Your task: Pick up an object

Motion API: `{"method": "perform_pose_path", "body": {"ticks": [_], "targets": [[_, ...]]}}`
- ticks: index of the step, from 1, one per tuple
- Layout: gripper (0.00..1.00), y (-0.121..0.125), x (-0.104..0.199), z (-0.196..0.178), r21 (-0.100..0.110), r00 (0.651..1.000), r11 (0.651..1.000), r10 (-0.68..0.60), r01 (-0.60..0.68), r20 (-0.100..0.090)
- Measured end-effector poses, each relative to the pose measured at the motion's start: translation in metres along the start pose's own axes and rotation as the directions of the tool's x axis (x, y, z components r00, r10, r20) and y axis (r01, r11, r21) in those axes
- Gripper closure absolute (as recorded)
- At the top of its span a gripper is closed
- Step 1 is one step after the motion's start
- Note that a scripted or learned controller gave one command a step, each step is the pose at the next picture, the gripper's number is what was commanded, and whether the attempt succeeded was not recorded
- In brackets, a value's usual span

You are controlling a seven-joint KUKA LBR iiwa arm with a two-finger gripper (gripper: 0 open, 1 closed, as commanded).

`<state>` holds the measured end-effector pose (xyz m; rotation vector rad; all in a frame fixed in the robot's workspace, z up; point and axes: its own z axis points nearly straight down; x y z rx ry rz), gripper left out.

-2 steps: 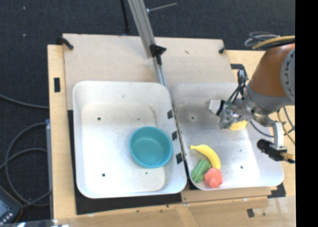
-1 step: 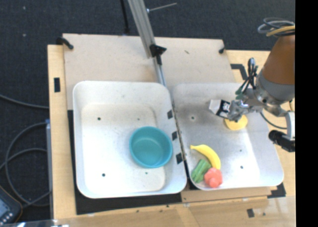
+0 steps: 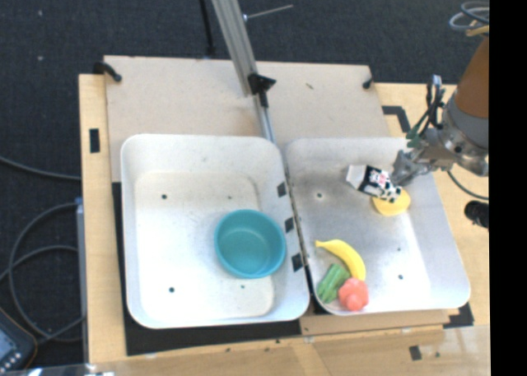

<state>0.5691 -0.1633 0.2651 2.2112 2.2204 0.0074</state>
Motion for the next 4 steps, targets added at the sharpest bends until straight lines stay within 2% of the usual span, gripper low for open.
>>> {"method": "perform_pose_path", "body": {"ticks": [2,4], "targets": [[1.0,-0.019,0.112,-0.009,0.007,1.0,1.0,-0.004,0.004,-0.004],[1.0,-0.053,0.218,0.003,0.009,1.0,1.0,-0.003,0.003,-0.004]]}}
